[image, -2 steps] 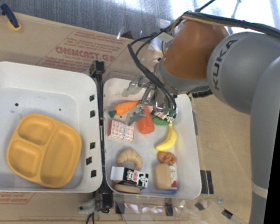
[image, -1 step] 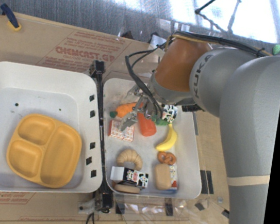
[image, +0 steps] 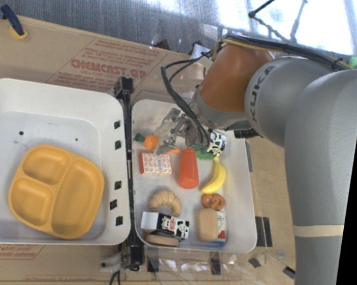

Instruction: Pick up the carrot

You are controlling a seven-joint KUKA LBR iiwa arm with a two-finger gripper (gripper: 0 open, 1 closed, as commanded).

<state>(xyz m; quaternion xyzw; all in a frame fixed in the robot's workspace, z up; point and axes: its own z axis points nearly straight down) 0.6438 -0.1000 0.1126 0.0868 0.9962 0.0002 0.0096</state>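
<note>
The carrot [image: 150, 142] is a small orange piece with a green top. It lies in the upper left part of the right bin [image: 247, 202], close to the bin's left wall. My gripper [image: 172, 134] hangs low over the bin, directly right of the carrot and partly over its right end. The metal of the gripper hides where the carrot ends. The grey arm with its orange band [image: 231, 80] reaches in from the upper right.
The right bin also holds a red-orange cylinder [image: 189, 168], a banana [image: 215, 177], a cracker box [image: 155, 164], a croissant [image: 166, 201], a pretzel [image: 213, 201], cow-patterned cartons [image: 165, 223] and bread [image: 208, 226]. A yellow divided plate [image: 57, 190] lies in the left bin [image: 5, 99].
</note>
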